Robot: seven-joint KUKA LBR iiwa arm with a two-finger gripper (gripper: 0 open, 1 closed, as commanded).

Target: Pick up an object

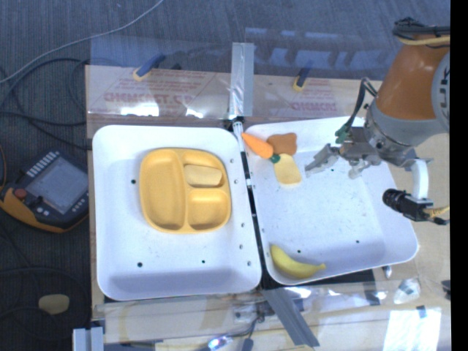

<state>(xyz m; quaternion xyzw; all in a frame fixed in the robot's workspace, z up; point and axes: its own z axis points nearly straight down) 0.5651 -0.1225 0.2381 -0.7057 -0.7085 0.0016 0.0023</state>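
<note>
Grey arm links with an orange band (409, 79) reach in from the table's right edge, bending down over the right bin (344, 225). The wrist tilts toward the bin's far left area, and the end effector (338, 159) hangs above the bin's far half with its two fingers spread apart and nothing between them. One finger (318, 159) points leftward toward the food pieces, the other sits closer to the wrist.

Just left of the end effector, near the bin's far-left corner, lie three items close together: an orange carrot (256, 145) along the dividing edge, a brown piece (283, 143) touching it, and a pale yellow block (289, 172) just in front of them. A banana (294, 263) lies well apart, by the right bin's near-left corner.

The left bin (121, 254) holds a yellow divided tray (168, 196) at its centre, with a tan slab (202, 175) in the tray's far-right compartment. A handheld pendant (44, 192) rests on the floor off the table's left edge.
</note>
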